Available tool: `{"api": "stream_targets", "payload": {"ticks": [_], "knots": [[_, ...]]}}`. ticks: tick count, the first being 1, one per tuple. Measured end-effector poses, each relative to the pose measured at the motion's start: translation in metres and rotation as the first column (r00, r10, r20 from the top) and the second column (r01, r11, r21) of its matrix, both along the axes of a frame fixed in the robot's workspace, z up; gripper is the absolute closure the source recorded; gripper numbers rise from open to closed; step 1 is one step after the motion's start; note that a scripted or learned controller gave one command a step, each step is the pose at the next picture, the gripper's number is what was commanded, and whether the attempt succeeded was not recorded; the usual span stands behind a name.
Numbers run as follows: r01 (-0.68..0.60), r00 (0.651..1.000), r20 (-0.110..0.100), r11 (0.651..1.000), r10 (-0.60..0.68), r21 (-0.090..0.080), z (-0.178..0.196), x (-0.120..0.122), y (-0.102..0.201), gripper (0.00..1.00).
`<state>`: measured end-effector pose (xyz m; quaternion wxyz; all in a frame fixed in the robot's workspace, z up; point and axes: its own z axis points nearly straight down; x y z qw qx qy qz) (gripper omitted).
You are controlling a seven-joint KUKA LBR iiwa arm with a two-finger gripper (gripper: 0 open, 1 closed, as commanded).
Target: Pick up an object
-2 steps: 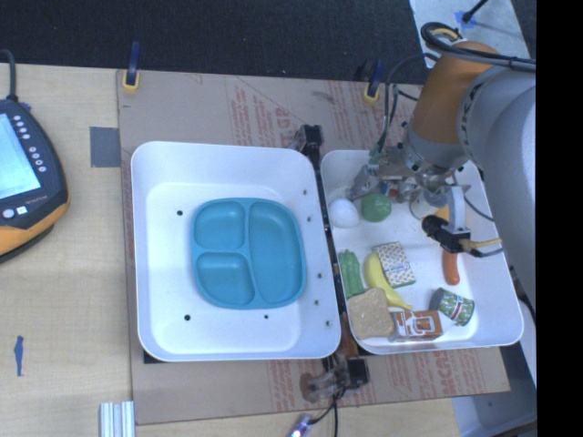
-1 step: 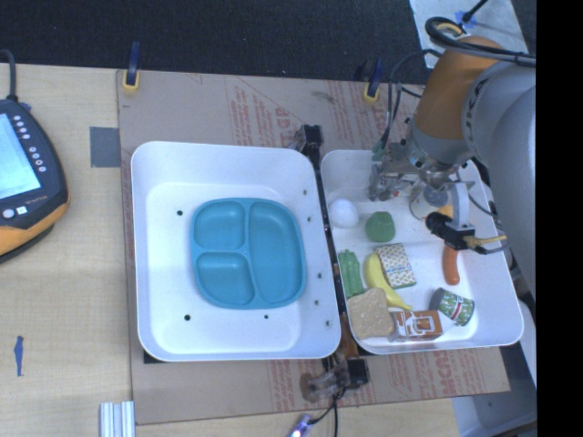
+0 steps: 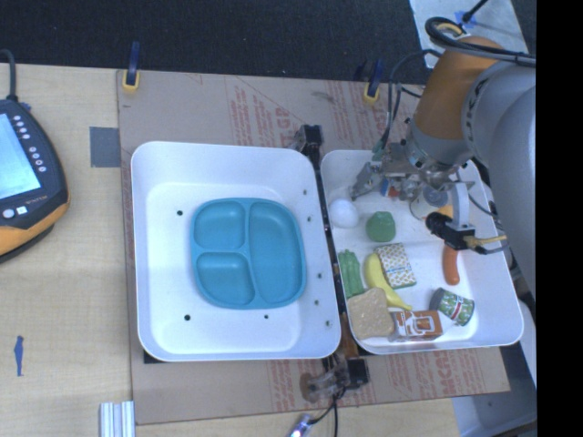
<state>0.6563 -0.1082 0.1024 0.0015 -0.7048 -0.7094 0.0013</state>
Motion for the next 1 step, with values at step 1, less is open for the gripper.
{"api": "stream_targets", "payload": {"ticks": [1], "knots": [[0.002, 1.000, -0.001, 1.000, -0.002, -0.002, -0.0107, -0.0755, -0.0127, 0.00]]}}
